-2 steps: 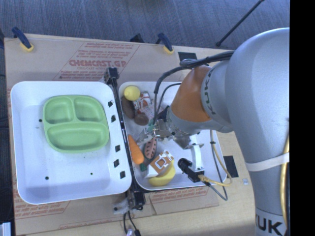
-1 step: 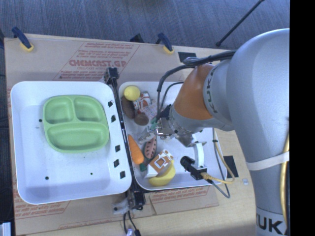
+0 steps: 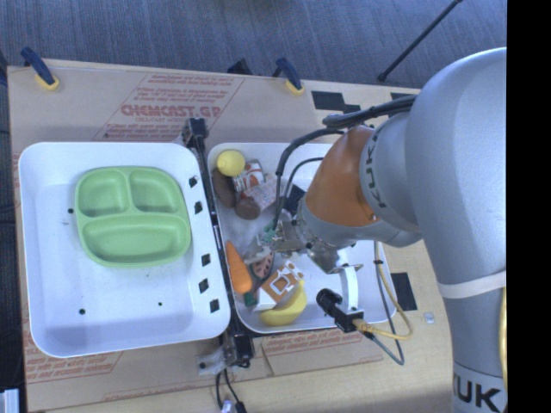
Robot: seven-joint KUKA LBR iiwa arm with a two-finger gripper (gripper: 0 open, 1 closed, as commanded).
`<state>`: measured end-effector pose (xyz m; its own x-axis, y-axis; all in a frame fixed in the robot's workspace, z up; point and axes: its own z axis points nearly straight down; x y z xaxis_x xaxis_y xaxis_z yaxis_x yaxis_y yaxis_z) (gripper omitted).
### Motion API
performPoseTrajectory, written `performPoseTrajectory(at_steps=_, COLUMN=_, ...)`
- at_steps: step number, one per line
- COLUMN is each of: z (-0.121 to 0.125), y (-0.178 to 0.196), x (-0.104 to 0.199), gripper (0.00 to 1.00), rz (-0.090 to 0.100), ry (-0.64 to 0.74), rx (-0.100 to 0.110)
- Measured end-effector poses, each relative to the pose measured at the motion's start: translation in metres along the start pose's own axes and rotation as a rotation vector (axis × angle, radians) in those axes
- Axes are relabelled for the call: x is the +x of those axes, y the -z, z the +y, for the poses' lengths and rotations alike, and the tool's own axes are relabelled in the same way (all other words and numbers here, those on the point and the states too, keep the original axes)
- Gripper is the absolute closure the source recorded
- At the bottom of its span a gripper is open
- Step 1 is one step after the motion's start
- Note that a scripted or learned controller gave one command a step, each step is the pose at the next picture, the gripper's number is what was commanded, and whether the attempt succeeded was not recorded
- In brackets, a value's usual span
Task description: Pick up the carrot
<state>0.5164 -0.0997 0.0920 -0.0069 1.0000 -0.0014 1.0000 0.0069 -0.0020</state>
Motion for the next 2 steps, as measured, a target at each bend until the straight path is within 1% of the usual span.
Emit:
performPoseTrajectory(at_steps=1, z=0.043, y=0.000, x=0.007, gripper=0.00, rz=0.003, ry=-0.001, rx=0.002)
performPoseTrajectory(at_steps=2, z=0.020, y=0.000, x=0.007, gripper=0.00, rz=0.002, ry=0.001, rx=0.003)
